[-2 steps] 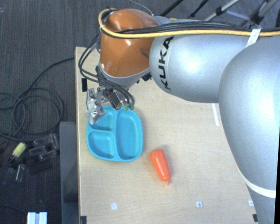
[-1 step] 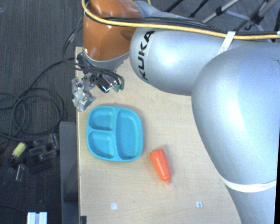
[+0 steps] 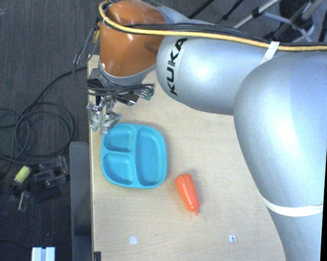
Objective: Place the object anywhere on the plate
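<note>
Gripper (image 3: 102, 119): two short metallic fingers (image 3: 95, 117) pointing down at the far-left edge of the bench, just beside the upper-left corner of the plate. Fingers appear close together with nothing visible between them; whether they are fully closed cannot be told at this resolution.

Wrist: black mounting flange directly above the fingers, with a small green-tipped fitting at its right side. Above that, the orange band (image 3: 125, 38), rounded and glossy, with a yellow cable looped over it.

Arm (image 3: 250, 88): grey, large in frame, entering from the right, black KUKA lettering on the link next to the orange band.

Plate (image 3: 135, 155): light blue, rounded rectangle, divided by raised ridges into three compartments, two smaller ones on the left and one long one on the right. Lies flat on the pale bench surface (image 3: 223, 153).

Object (image 3: 187, 193): orange, carrot-like cone, wide blunt end toward the plate, narrow tip pointing to the lower right. Smooth, uniform colour, lying on its side on the bench surface. Position: near the plate's lower-right corner, apart from it, not touching. Well apart from the gripper.

Surroundings: dark floor to the left with black cables (image 3: 24, 123).
</note>
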Motion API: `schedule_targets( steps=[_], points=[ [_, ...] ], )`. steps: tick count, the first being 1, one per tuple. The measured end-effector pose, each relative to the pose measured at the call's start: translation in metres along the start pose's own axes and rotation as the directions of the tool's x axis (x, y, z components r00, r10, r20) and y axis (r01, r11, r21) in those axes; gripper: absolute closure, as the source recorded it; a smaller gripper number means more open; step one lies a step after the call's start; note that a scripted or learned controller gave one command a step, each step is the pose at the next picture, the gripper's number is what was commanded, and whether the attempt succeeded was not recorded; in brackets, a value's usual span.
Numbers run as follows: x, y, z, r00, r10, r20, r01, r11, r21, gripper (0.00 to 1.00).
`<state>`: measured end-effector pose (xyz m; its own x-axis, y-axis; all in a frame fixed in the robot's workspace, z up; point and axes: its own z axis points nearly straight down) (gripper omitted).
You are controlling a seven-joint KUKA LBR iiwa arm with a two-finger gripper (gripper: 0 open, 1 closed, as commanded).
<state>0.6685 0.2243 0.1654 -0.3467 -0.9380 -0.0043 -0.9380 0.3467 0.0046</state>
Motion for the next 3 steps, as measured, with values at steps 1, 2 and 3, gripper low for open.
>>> schedule_targets(
  steps=[1, 2, 3],
  points=[
    [0.052, -0.008, 0.014, 0.894, -0.448, 0.000, 0.448, 0.894, -0.003, 1.00],
    [0.044, 0.013, 0.026, 0.612, -0.791, 0.003, 0.791, 0.612, -0.004, 1.00],
    [0.015, -0.005, -0.006, 0.320, -0.947, 0.004, 0.947, 0.320, -0.001, 1.00]
  ],
)
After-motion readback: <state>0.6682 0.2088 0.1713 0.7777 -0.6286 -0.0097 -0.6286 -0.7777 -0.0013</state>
